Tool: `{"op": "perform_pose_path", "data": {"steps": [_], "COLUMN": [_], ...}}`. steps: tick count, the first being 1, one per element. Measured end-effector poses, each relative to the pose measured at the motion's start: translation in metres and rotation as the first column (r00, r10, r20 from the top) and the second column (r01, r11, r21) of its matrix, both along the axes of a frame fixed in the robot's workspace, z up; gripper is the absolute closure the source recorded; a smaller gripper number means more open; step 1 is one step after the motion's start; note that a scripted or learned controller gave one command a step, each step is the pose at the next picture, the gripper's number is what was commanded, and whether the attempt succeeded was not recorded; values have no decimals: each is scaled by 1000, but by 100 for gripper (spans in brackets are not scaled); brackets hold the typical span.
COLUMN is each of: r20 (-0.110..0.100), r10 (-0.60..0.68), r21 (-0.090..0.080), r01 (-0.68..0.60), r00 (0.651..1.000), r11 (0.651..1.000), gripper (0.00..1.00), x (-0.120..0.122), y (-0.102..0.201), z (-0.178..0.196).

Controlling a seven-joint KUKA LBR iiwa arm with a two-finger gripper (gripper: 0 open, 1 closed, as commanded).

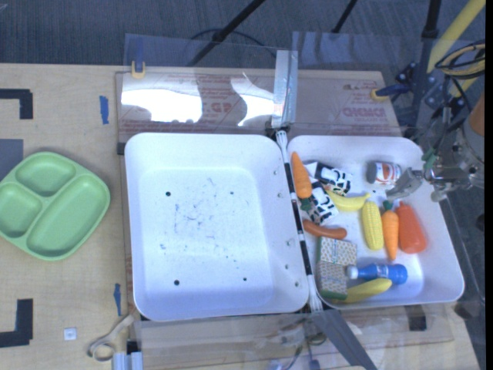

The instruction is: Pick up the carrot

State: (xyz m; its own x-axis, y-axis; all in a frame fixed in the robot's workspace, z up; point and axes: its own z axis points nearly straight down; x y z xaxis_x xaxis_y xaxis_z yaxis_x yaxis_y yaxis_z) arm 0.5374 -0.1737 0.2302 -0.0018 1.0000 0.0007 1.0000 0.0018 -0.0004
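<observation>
Gripper (414, 179) state unclear, over rt bin (454, 272) w/ 2 carrots (390, 233), 2 bananas (348, 202), 1 corn (372, 225).

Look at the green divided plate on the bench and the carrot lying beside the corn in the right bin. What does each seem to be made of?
Green divided plate: probably moulded plastic, judging by its uniform pale green colour, rounded compartment ridges and soft sheen. Carrot: likely a plastic toy, with smooth, even orange and a slight gloss, like the corn next to it; rubber or foam cannot be excluded.
</observation>
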Motion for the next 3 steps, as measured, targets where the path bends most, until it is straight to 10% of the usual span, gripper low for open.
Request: {"op": "perform_pose_path", "data": {"steps": [1, 2, 3], "r20": [20, 2, 3], "r10": [-47, 76, 156], "r21": [-6, -1, -3], "r01": [47, -76, -156], "r00": [999, 997, 988], "r11": [999, 997, 988], "gripper": [0, 0, 0], "x": [-7, -39, -27], "y": [-15, 8, -32], "z": [-108, -26, 62]}}
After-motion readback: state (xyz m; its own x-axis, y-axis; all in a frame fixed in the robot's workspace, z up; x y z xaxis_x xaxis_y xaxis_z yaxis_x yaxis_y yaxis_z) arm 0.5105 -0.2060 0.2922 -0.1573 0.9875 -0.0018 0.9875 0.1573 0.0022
